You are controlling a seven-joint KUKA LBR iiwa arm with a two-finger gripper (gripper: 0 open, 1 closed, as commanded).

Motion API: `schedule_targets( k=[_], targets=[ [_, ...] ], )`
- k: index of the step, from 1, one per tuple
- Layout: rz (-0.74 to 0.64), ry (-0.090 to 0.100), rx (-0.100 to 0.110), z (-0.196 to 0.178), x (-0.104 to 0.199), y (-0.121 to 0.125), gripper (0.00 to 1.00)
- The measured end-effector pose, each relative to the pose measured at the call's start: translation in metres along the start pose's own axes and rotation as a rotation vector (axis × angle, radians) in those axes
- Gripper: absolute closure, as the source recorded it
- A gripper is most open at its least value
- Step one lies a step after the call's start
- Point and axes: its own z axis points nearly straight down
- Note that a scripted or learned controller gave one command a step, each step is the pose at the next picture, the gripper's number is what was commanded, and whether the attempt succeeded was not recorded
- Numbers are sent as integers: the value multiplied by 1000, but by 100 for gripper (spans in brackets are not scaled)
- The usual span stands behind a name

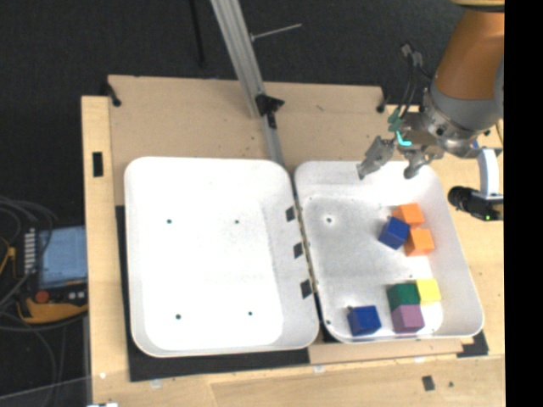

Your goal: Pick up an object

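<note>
Tan bench, two white bins: the left bin at centre-left, the right bin at lower right with coloured blocks clustered in it. Up at upper right hangs the gripper, fingers spread wide, gripping nothing, above that bin's far edge.

A single camera looks down at a slant from above the pale wooden bench, far enough off to take in both shallow white plastic bins whole, with dark floor around the bench's far and left edges. The near edge of the bench lies along the bottom of the view. A slim grey metal pole rises from behind the bins toward the top.
</note>
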Motion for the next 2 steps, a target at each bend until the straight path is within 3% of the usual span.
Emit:
schedule_targets(
  k=[2],
  targets=[
    [5,-2,5,91,1,-12,0]
  ],
)
